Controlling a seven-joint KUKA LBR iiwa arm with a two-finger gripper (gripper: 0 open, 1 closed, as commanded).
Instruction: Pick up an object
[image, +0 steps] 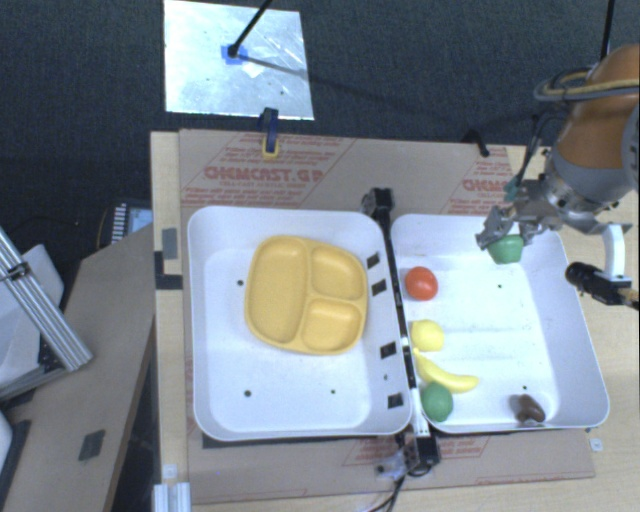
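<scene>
**A:** In the right bin's (590, 385) far corner, entry one: your gripper (508, 236), hanging over the white floor with a small green object (507, 249) at its fingertips. The fingers look closed on it; the green lump shows between and just below them, so I log it as gripped, though whether it is lifted off the floor or resting on it I cannot tell.

**B:** And which way does it point?

**A:** Too blocky and half hidden to give you a long axis; it reads as squat, with no clear end.

**B:** The remaining stock?

**A:** Along the divider side of the same bin, you have an orange-red ball (421, 284), a yellow lemon-like piece (427, 335), a yellow banana (448, 377) lying aslant with its far tip towards the bin's middle, and a green round fruit (436, 402). A brown item (528, 407) sits apart near the front wall. They lie loose, likely scattered as pick candidates.

**B:** Left bin (215, 400)?

**A:** One yellow three-compartment tray (305, 293), flat, central.
</scene>
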